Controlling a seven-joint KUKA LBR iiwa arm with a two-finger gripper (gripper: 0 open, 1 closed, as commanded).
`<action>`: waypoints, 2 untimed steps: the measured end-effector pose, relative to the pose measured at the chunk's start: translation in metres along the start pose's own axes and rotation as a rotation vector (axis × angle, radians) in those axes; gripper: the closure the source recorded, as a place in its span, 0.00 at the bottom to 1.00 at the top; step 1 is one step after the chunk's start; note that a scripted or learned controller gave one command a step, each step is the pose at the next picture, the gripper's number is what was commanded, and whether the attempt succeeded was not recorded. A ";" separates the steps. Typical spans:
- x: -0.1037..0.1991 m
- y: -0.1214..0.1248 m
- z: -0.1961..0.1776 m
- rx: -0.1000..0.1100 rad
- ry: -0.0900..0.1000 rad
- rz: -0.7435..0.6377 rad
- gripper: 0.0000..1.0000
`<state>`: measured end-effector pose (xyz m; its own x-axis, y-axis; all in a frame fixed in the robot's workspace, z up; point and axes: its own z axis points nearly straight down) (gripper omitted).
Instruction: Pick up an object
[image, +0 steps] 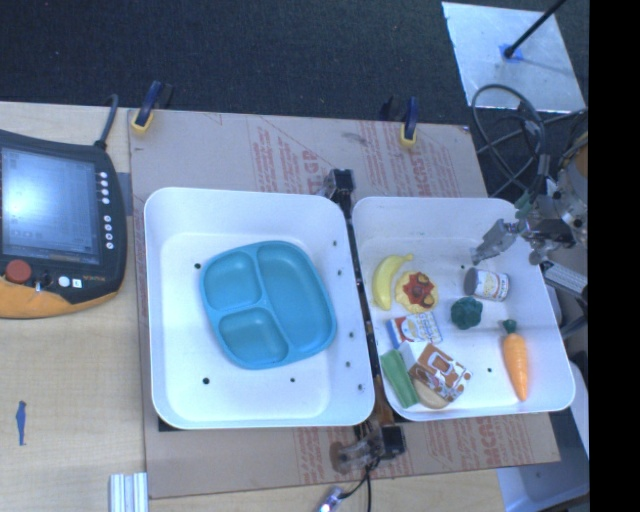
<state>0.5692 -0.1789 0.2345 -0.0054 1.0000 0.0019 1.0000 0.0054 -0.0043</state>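
Observation:
The right bin (530, 395) holds a yellow banana (390, 280), a red and yellow pizza slice (417, 290), a small tin can (487, 285) lying on its side, a dark green broccoli piece (466, 312), an orange carrot (516, 365), a small printed packet (420, 328), a green vegetable (397, 375) and a brown sandwich piece (440, 375). My gripper (520, 246) hovers at the bin's upper right, just above and right of the can. Its fingers are spread, with nothing between them.
The left bin (175, 390) bears a blue divided plate (267, 303). A teach pendant (55, 225) lies at the far left of the bench. Cables (510, 110) loop behind the right bin. Clamps (408, 120) hold the board's far edge.

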 end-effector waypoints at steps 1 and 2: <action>-0.025 0.008 0.118 -0.013 -0.008 -0.001 0.00; 0.008 -0.038 0.137 0.000 -0.002 0.001 0.00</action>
<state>0.5310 -0.1705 0.0976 -0.0047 1.0000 0.0001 1.0000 0.0047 -0.0043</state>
